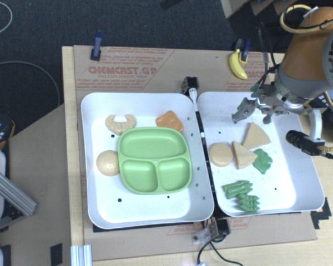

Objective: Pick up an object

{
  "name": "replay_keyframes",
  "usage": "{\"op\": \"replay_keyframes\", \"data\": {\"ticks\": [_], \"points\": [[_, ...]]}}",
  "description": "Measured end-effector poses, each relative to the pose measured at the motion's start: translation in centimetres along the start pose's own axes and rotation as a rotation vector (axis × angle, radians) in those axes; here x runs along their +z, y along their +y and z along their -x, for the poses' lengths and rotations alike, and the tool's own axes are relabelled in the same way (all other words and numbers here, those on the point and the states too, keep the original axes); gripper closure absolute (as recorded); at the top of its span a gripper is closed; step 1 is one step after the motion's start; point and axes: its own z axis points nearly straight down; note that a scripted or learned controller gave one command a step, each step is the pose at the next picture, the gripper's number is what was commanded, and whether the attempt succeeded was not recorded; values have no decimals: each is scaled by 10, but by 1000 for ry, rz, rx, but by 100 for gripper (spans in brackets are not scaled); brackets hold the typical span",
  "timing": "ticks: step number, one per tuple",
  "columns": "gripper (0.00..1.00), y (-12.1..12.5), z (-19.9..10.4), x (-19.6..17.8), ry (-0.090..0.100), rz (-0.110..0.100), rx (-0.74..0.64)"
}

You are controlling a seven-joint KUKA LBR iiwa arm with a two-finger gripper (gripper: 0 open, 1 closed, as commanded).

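the gripper (254, 111) hangs over the upper part of the right bin (299, 198), fingers spread apart with nothing between them and touching no food. just below it lies a tan wedge (257, 136), with a second wedge (243, 155), a round biscuit (221, 154), a green leafy piece (262, 161) and green beans (241, 195) lower in that bin. the left bin (94, 198) holds a green divided plate (154, 159).

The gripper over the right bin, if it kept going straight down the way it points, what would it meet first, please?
Most likely the bare floor of the right bin under the gripper; the tan wedge lies just beside that line, though depth is unclear.
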Motion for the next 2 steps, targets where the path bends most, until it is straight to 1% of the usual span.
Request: {"op": "replay_keyframes", "data": {"ticks": [1, 2], "points": [[0, -74, -12, -190, -2, 19, -2], [0, -119, 9, -314, -4, 20, 1]]}}
